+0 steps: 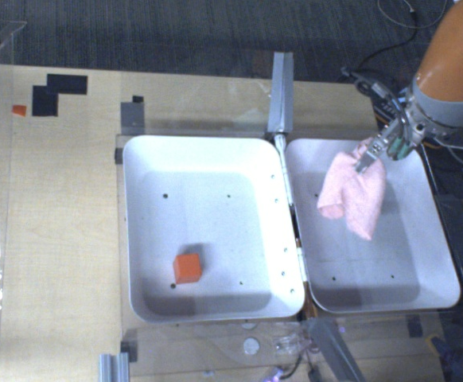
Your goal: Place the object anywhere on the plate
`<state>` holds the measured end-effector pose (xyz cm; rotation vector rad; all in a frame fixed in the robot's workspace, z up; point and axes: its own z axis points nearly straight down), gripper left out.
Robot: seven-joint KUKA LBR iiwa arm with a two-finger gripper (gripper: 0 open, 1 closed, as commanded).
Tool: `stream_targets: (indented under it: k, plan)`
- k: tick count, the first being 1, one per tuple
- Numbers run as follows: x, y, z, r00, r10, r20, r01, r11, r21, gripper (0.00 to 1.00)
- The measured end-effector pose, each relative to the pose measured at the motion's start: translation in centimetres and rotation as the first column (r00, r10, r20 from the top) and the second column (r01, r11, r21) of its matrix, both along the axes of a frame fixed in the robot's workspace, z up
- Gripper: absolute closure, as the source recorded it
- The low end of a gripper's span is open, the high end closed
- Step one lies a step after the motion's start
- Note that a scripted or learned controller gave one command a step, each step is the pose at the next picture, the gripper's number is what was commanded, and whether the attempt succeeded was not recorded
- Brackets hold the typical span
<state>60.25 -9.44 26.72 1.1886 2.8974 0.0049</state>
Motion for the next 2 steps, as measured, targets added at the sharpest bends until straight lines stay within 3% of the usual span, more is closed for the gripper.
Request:
stream_targets:
  k: [1, 2]
  plan:
    - [0.2, 0.2, -4.4, 1.0, 0.002, -0.007, -0.002, 1.0, 0.001, 1.0]
    - [-0.3, 5.9, -4.7, 0.92, 0.392, -0.006, -0.392, 0.92, 0.0, 1.0]
